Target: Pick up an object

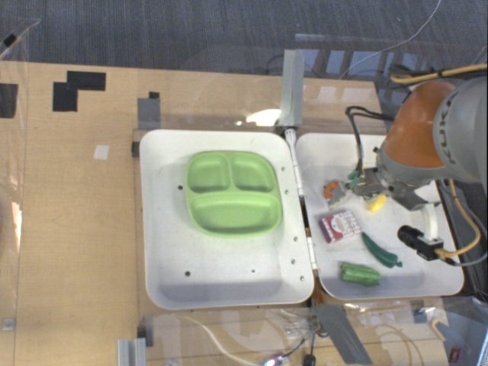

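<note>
With the pincer [364, 191] low, its opening impossible to tell, the yellow piece [375, 203] just beneath and the orange piece [331, 190] beside it could foul a clean grasp.

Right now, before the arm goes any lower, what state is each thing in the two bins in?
Green divided plate: flat and upright in the left bin, apart from its walls.
Pink-and-white packet: flat in the right bin.
Green cylinder: on its side near that bin's front wall.
Dark green curved piece: lying flat, untouched.
Yellow piece: lying under the wrist.
Orange piece: lying beside the gripper.
</note>
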Controlling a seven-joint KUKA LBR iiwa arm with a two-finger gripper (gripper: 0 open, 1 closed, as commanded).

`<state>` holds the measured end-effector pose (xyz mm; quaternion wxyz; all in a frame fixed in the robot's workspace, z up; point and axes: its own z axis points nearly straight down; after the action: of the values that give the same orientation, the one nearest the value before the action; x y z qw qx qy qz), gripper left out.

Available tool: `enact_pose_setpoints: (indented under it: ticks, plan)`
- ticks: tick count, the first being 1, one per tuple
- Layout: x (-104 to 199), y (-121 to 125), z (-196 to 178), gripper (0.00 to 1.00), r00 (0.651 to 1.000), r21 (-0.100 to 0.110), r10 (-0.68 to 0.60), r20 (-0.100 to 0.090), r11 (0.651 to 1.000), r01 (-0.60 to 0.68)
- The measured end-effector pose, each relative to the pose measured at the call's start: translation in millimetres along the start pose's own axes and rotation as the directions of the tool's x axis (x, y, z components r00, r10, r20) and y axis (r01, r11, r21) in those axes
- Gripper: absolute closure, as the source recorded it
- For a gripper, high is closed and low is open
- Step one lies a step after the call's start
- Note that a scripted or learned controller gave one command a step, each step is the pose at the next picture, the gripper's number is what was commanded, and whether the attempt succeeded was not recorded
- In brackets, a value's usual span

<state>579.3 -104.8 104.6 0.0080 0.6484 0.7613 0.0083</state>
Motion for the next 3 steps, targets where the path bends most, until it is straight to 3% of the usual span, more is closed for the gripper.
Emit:
enact_pose_setpoints:
  ticks: [1,2,3]
  plan:
    - [-8.4,89.7,17.3,0.00,0.976,0.023,-0.216,-0.006,0.976,0.216]
    - [-8.3,30.9,13.9,0.00,0.975,0.010,-0.224,-0.001,0.975,0.224]
    - [-7.4,34.2,1.4,1.00,0.974,0.002,-0.225,0.002,0.974,0.225]
